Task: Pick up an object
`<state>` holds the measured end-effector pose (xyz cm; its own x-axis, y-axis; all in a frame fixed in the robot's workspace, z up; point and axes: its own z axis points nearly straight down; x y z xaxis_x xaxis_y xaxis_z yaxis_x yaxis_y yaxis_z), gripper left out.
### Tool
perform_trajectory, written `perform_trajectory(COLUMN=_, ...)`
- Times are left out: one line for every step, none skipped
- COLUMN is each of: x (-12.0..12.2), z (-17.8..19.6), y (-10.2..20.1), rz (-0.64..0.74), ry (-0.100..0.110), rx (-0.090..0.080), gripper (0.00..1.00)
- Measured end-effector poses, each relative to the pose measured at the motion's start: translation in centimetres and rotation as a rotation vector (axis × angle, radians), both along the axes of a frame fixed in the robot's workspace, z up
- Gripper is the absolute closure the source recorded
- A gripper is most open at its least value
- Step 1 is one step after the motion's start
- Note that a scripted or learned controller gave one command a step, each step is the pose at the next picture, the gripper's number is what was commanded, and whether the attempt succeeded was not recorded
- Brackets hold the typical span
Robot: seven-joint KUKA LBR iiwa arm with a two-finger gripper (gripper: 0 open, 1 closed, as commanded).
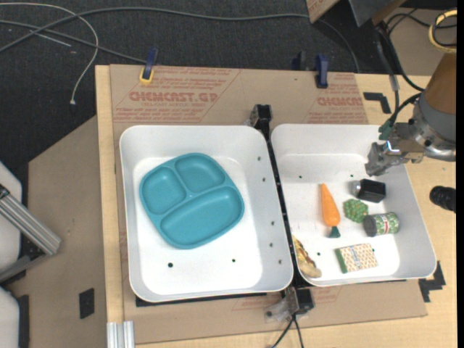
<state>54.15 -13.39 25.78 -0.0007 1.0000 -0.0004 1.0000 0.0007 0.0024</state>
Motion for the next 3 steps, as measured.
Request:
perform_trajectory(x=0.0, z=0.5, y=5.3, rz=0.004, ry=0.003, rx=0.002, gripper=1.00)
perform_trajectory(x=-0.4, z=-1.4, y=10.5, rz=0.002, ry=0.006, rx=0.002, gripper=1.00)
perform_trajectory(x=-0.4, z=-2.6, y=14.9, rz=0.002, ry=0.006, rx=0.002, gripper=1.00)
